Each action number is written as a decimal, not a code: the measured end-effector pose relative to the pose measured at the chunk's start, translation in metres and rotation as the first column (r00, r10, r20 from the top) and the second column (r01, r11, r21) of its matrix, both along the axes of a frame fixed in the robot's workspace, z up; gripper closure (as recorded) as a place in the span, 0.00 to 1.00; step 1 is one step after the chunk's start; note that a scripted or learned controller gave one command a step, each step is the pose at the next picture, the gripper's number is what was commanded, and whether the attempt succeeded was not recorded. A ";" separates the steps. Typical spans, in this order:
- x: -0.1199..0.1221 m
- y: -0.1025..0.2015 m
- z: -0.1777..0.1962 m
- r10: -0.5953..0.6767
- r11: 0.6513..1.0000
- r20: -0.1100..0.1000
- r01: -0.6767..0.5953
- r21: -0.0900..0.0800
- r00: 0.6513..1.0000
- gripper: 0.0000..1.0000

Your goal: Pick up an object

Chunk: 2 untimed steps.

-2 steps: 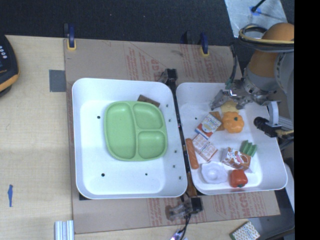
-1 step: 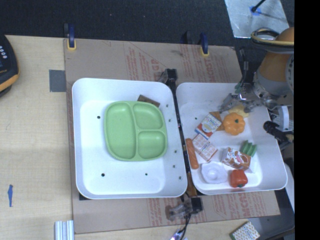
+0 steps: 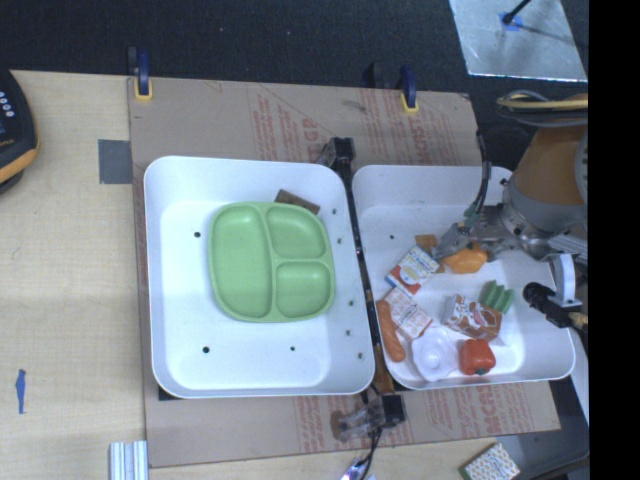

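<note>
Two white bins side by side on the desk (image 3: 70,268); left bin (image 3: 180,348) holding a green divided plate (image 3: 270,260), with a brown scrap (image 3: 298,202) peeking out behind the plate's far edge. Right bin (image 3: 400,193), beside the plate, crowded with small things. Grey arm (image 3: 545,183) reaching in from the far side of that bin, away from the plate. Claw (image 3: 462,240) low over an orange rounded piece (image 3: 465,261), seemingly touching it; impossible to tell spread or pinched.

Best approached by closing squarely on the orange piece, a likely slippery shape, then lifting straight. Close by on the plate side: two printed packets (image 3: 412,268), a carrot (image 3: 390,330). Nearer the camera: a snack pouch (image 3: 472,316), a green piece (image 3: 495,296), a red piece (image 3: 477,357), a clear cup (image 3: 433,353). Crowding likely to snag a finger
</note>
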State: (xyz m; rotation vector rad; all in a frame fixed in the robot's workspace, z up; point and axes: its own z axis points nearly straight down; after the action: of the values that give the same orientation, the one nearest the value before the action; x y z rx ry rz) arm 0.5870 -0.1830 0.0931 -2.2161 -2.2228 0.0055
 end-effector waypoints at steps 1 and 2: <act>0.072 -0.029 0.000 0.005 1.000 0.006 -0.005 -0.002 1.000 0.00; -0.017 0.023 0.000 0.001 1.000 -0.003 -0.001 0.002 1.000 0.00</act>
State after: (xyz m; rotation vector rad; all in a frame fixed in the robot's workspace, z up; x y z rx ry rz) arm 0.5699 -0.1596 0.0929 -2.2130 -2.2212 0.0063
